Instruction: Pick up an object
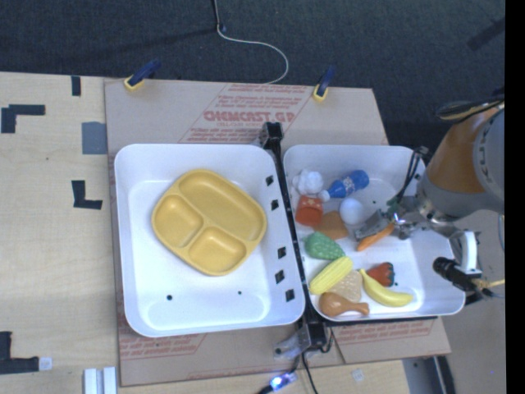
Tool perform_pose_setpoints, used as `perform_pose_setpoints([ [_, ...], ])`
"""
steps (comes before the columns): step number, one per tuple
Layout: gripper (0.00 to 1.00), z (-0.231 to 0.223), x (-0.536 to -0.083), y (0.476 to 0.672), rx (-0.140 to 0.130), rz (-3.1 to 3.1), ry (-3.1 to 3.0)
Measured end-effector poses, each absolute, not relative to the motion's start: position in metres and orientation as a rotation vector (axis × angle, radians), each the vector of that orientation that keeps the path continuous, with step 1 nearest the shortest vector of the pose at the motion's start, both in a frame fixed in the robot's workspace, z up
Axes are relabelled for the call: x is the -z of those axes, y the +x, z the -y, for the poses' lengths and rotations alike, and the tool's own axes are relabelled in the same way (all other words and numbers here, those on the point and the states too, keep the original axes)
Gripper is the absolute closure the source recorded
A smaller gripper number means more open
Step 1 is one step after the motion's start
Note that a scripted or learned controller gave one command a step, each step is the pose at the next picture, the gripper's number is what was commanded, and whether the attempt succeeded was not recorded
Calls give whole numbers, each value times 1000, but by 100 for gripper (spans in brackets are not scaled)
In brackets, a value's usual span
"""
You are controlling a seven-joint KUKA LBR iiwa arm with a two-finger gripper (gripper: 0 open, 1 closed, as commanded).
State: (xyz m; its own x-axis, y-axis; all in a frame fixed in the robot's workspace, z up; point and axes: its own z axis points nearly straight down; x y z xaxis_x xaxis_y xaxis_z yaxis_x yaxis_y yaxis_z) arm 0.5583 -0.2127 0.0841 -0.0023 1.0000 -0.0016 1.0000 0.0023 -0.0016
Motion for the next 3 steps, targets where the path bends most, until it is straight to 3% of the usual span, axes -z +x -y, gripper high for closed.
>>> perform_pose_setpoints([
  [1,100,213,-95,559,-2,2225,-2220],
  [3,100,220,-205,558,1,2225,-2222],
])
